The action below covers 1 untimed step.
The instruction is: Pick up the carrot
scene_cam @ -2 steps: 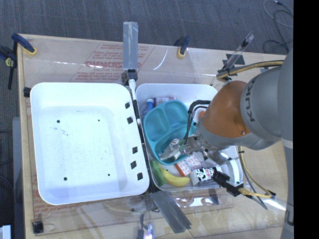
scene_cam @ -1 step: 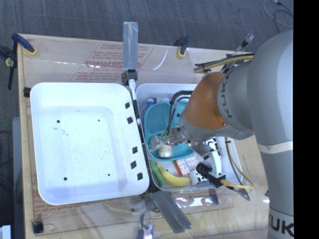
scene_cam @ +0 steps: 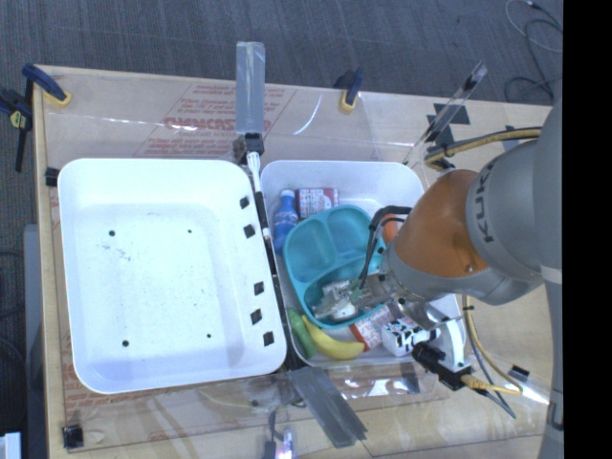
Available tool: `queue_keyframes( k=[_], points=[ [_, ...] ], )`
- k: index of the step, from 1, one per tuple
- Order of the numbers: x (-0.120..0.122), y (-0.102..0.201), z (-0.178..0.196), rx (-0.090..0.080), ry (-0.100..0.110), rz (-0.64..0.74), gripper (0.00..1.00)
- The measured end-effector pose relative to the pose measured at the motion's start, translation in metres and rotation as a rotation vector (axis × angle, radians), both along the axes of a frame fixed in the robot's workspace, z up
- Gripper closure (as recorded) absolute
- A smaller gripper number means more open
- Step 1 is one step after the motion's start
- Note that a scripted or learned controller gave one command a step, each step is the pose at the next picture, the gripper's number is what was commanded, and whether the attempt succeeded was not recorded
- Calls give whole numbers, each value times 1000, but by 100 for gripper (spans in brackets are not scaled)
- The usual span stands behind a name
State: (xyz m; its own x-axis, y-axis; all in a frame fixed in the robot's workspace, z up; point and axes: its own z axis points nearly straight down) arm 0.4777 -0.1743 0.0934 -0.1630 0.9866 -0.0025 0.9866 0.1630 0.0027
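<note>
Two white bins [scene_cam: 153,275] sit on a wooden bench [scene_cam: 402,113] above dark carpet [scene_cam: 143,17]; jaws' state perhaps hidden.

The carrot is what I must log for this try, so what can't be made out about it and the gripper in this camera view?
- Carrot: I cannot pick it out; the arm covers much of the right bin.
- Gripper: low over the teal tray, too cluttered to tell what it touches.
- Banana: partly hidden at the bin's near edge.
- Blue bottle: its lower part is hidden by the tray.
</note>
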Motion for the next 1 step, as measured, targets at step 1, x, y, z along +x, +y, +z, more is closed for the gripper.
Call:
queue_keyframes(
  k=[1],
  points=[
    [1, 1, 10, 1, 0, 8, 100]
  ],
)
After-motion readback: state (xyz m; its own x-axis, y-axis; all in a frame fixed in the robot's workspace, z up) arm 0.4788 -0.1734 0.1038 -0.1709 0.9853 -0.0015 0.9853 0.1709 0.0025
